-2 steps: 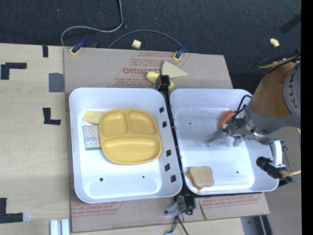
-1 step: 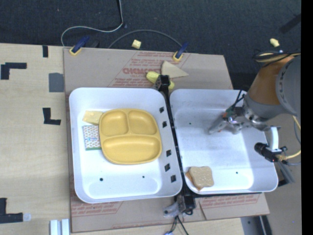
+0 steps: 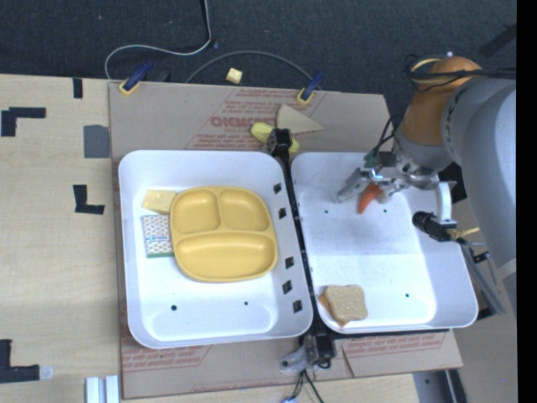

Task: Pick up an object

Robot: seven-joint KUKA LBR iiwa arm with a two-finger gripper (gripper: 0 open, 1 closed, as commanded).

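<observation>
My gripper [image 3: 369, 193] hangs over the upper middle of the right bin [image 3: 369, 259], with the orange-banded arm [image 3: 436, 99] coming in from the right. A small orange-red piece, carrot-like [image 3: 367, 200], sits between the two grey fingers [image 3: 347, 193], and they are shut on it. It looks to be just above or touching the bin floor; I cannot tell which. A slice of toast [image 3: 345, 304] lies at the front left corner of the same bin.
The left bin [image 3: 210, 313] holds a yellow divided plate [image 3: 224, 232], a pale yellow wedge [image 3: 157, 200] and a small patterned card [image 3: 156, 234] at its left side. Black clips [image 3: 289, 263] run along the wall between the bins. A cable [image 3: 201, 23] crosses the dark floor behind.
</observation>
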